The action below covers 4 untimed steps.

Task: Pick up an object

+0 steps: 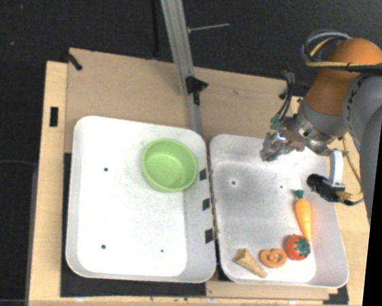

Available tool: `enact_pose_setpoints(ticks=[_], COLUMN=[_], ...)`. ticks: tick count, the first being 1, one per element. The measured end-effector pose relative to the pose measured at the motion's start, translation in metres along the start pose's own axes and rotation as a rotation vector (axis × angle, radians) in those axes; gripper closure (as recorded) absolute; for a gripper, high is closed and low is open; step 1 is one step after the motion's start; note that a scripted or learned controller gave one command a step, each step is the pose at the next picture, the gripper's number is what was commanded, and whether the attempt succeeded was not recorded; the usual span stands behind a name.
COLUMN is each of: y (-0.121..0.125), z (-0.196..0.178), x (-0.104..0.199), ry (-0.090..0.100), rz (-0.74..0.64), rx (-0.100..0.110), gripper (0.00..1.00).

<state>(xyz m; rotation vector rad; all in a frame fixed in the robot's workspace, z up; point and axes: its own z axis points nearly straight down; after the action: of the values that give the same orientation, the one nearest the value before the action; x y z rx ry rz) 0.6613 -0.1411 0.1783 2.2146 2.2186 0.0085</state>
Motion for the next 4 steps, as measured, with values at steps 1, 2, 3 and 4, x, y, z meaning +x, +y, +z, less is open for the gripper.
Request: enact_pose_setpoints(ticks=[1, 2, 3, 4], y=[-0.003, -0.002, -0.022, -0.041], z=[-0.054, -0.109, -0.110, -0.109], x=[0.007, 0.006, 0.046, 0.093], ry=[0.000, 0.000, 0.001, 0.002], rz=[-0.001, -0.002, -0.003, -0.004], rx=[0.006, 0.001, 0.008, 0.009], gripper=[1.00, 1.00, 1.00, 1.00])
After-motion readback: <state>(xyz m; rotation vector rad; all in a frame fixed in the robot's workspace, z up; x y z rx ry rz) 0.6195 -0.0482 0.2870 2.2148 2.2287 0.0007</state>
